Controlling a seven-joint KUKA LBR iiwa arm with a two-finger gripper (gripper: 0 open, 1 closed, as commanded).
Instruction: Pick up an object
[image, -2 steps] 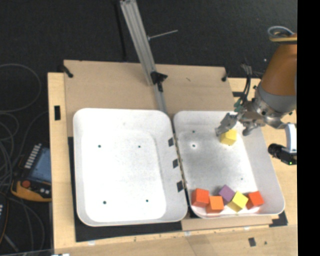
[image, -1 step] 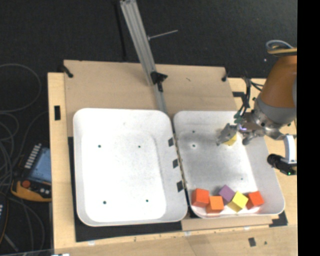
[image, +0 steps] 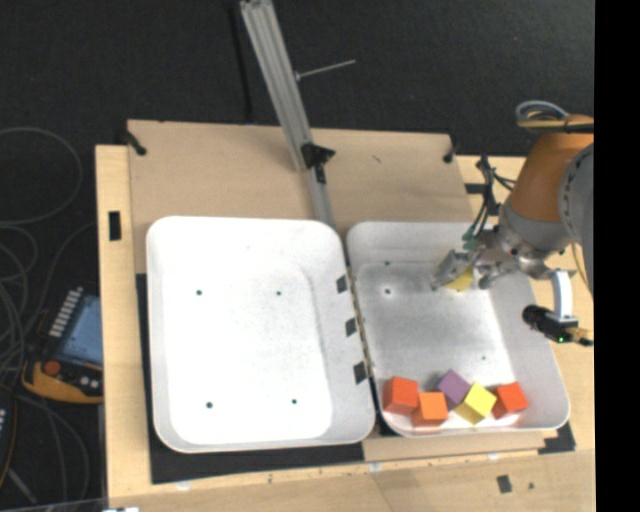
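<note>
While the grey arm (image: 545, 200) with its orange band reaches in above the wooden bench (image: 240, 150), its end effector (image: 458, 275) hangs over the upper part of the right bin (image: 400, 250) — fingers clenched on a small yellow object (image: 459, 282) that shows between them. Well to the end effector's left lies the left bin (image: 245, 330), its white floor marked by a few dark dots. Below the end effector, well apart from it, five blocks crowd the right bin's lower wall: an orange-red block (image: 402, 393) farthest left, a smaller orange block (image: 432, 406) touching it, a purple block (image: 454, 386), a yellow block (image: 480, 401) and a red block (image: 511, 397) farthest right. Up and to the left of the end effector, a slim metal pole (image: 285, 90) slants across the bench — ending near the bins' shared edge.
</note>
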